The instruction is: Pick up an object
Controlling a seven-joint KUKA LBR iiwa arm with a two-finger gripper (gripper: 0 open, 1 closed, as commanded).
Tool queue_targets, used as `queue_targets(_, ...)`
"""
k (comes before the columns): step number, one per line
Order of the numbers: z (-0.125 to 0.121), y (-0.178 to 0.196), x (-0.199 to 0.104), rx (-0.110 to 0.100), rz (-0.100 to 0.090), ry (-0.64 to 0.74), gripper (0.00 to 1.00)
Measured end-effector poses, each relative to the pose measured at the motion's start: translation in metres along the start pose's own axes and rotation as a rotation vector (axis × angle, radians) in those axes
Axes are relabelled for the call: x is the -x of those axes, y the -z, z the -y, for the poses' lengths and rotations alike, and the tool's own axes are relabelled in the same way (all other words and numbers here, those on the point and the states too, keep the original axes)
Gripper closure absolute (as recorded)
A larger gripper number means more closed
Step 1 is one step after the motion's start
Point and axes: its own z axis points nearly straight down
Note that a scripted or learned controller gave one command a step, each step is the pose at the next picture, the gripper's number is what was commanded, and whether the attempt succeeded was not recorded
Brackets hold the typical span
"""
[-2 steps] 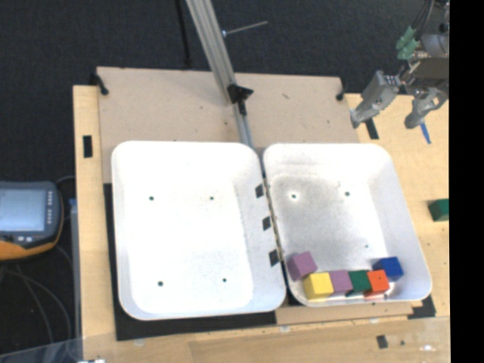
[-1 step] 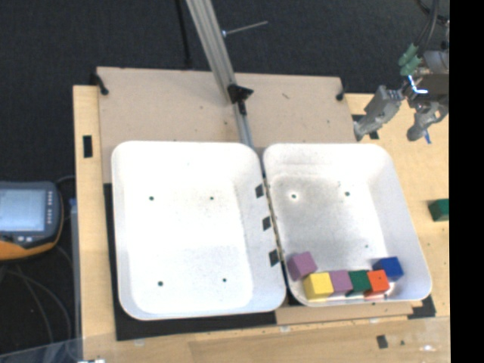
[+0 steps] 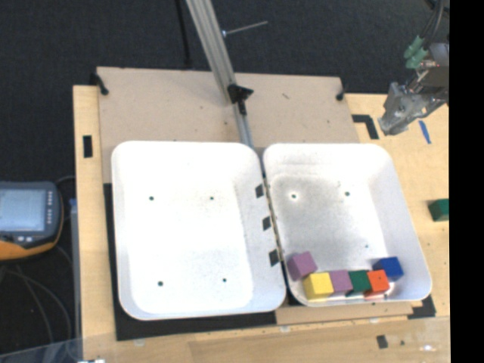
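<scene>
Several small blocks lie along the near edge of the right bin [image 3: 340, 203]: a purple block [image 3: 301, 264], a yellow block [image 3: 319, 284], a mauve block [image 3: 341, 280], a green block [image 3: 358, 281], an orange block [image 3: 377, 281] and a blue block [image 3: 389, 267]. My gripper [image 3: 401, 112] hangs at the upper right, beyond the right bin's far right corner and well away from the blocks. Nothing shows in its grasp.
The left bin [image 3: 189, 225] lies beside the right one, with black clips along the shared wall. A slanted metal pole [image 3: 215, 44] rises behind the bins. A green object [image 3: 439, 209] rests on the bench right of the right bin. A grey device [image 3: 26, 214] sits far left.
</scene>
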Motion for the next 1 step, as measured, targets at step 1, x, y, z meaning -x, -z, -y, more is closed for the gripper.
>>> queue_targets(1,0.0004,-0.0973,-0.1153,-0.012,-0.004,0.004,1.00)
